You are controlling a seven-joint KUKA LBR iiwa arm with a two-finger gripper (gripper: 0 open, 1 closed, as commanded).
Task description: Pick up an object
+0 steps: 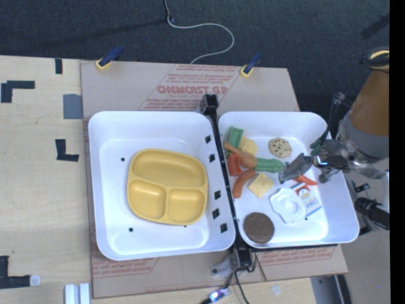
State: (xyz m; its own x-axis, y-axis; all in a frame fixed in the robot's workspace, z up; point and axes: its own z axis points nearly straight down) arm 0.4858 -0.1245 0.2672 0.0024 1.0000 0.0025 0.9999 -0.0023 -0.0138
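The right bin [335, 233] holds several toy foods. A cookie [279, 147] lies at the back, a green piece [235, 135] and a yellow piece [248, 146] at the back left. A long green piece [268, 165] and an orange sausage [242, 182] lie in the middle left, with a cheese wedge [260, 185] beside them. A fried egg [288, 204], a small carton [309, 200] and a brown patty [259, 227] sit toward the front. My gripper [292, 170] hangs low over the bin's middle, just right of the long green piece and above the egg. I see nothing held in it.
The left bin [104, 170] bears a yellow divided plate [168, 185]. The bins meet at a dark divider [218, 170]. The arm's grey wrist [354, 154] reaches over the right bin's right wall. A white cable [209, 27] lies behind the bench.
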